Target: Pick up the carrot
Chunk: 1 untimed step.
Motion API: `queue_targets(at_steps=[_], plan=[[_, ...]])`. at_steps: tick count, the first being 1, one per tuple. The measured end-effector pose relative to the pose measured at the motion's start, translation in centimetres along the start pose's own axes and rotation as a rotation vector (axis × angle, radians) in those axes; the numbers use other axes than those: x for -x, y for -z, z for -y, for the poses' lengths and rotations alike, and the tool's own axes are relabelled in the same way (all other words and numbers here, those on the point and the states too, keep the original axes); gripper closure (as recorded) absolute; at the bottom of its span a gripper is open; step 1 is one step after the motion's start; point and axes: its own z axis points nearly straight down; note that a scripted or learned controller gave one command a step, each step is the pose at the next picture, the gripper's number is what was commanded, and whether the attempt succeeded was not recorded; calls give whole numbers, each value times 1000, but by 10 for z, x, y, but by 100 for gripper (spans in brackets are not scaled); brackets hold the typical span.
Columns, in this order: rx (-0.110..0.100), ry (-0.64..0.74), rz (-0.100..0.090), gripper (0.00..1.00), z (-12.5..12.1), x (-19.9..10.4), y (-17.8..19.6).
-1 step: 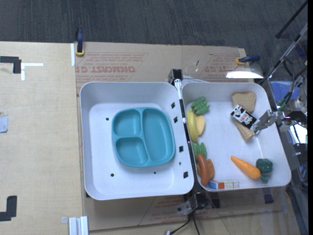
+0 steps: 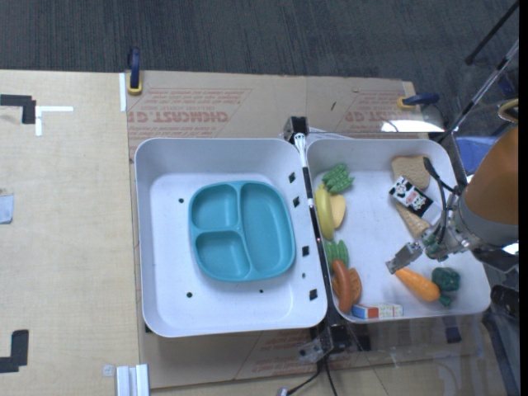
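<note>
Two white bins sat side by side. The left bin (image 2: 157,246) held a teal divided plate (image 2: 242,230). In the right bin (image 2: 371,159), the gripper (image 2: 408,256) hovered just at 10 o'clock of the carrot (image 2: 417,285), whose green top (image 2: 446,282) lay at 3 o'clock. A banana (image 2: 330,211) lay along the left wall, with a milk carton (image 2: 410,195) toward 1 o'clock of the gripper.

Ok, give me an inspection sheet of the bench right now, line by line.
Surface: two white bins, left bin, right bin, on cardboard.
Job's things: carrot with green top, right bin, near corner.
Clutter: teal divided plate in left bin; banana, second carrot, small box, bread slice, milk carton.
Gripper: gripper low, beside the carrot, holding nothing visible.
Cables: black cable at front.
Surroundings: dark carpet, clamps.
</note>
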Motion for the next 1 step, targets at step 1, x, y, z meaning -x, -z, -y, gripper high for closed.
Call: queue_targets(at_steps=[1], plan=[[0,158,-1,0,-1,-4,-42]])
